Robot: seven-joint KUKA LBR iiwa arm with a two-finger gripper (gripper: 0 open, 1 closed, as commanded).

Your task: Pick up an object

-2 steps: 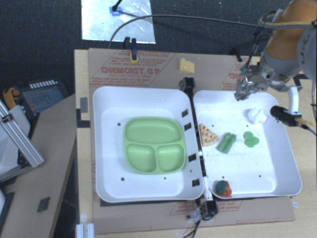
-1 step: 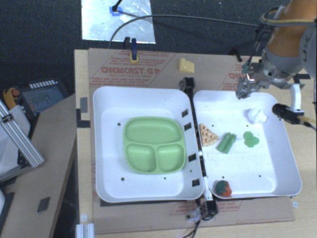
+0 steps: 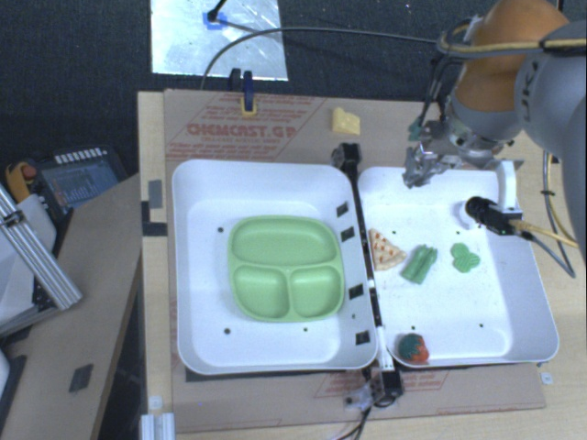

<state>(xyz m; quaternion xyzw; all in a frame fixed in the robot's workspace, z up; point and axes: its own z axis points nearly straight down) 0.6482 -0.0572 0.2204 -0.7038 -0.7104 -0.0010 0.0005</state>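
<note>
The gripper (image 3: 420,174) is seen poised over the far edge of the right bin (image 3: 523,291), hung from the grey arm (image 3: 550,90) with its orange band (image 3: 509,39). Whether it is released or clenched cannot be told; nothing is seen carried by it.

Nearest to it, toward the camera and slightly left, a pizza-slice toy (image 3: 385,249) is found against the divider between the bins. Just beside that, a ribbed green toy vegetable (image 3: 420,264) lies tilted, and a little further right a small green leafy piece (image 3: 466,258) is set apart from it. Well away from the gripper, at the near rim, a red-and-green toy (image 3: 412,347), perhaps a strawberry, is lodged in the corner.

In the left bin (image 3: 197,246), a green sectioned tray (image 3: 284,268) is placed. Beyond the bins, a yellow block (image 3: 346,120) rests on the bench.

The task is judged barely begun: no object is lifted, and descent, closing and raising are all left.
</note>
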